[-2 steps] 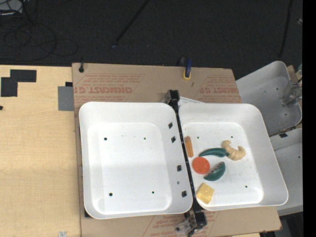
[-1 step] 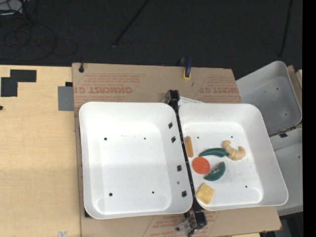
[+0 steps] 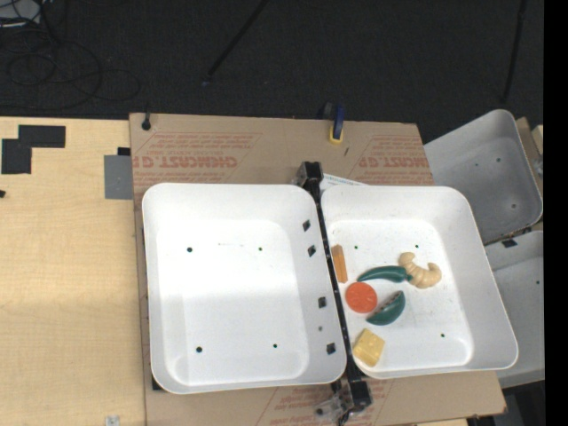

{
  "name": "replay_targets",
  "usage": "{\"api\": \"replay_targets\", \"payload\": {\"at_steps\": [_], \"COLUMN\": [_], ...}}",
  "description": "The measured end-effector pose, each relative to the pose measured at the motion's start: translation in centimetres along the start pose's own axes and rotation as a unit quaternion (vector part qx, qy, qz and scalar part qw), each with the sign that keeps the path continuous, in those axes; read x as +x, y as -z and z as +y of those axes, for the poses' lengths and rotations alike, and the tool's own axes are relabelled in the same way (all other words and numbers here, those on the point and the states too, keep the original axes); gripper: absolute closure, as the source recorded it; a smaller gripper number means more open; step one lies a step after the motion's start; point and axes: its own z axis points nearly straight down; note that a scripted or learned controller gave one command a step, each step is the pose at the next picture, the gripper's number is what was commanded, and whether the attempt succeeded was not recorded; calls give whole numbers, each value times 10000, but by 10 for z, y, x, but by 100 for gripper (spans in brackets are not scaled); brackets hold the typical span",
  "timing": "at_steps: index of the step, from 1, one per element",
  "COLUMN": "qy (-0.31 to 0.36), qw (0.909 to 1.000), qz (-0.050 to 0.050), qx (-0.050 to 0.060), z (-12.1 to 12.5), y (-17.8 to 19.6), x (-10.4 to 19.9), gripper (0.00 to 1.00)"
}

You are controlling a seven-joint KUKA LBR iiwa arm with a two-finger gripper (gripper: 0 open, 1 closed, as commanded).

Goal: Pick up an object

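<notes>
2 white bins sat side by side on a cardboard sheet (image 3: pixel 232 154).

Left bin (image 3: pixel 232 327): white floor with small dark dots.

Right bin (image 3: pixel 461 238) held 6 items, all in its left half:
- orange stick (image 3: pixel 338 263) along the left wall
- red-orange disc (image 3: pixel 360 298) just below the stick
- upper teal crescent (image 3: pixel 382 275) touching a beige curled piece (image 3: pixel 421 272)
- lower teal crescent (image 3: pixel 389 310) against the disc
- yellow block (image 3: pixel 369 348) near the front wall

Gripper state: could not be told. No item was lifted.
</notes>
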Motion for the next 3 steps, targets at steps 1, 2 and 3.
{"api": "replay_targets", "payload": {"at_steps": [1, 2, 3], "qy": [-9, -86, -11], "qw": [10000, 10000, 10000], "qz": [5, -12, 0], "qx": [39, 43, 22], "z": [0, -23, -20], "y": [-4, -18, -8], "x": [55, -41, 19], "gripper": [100, 100, 100]}}
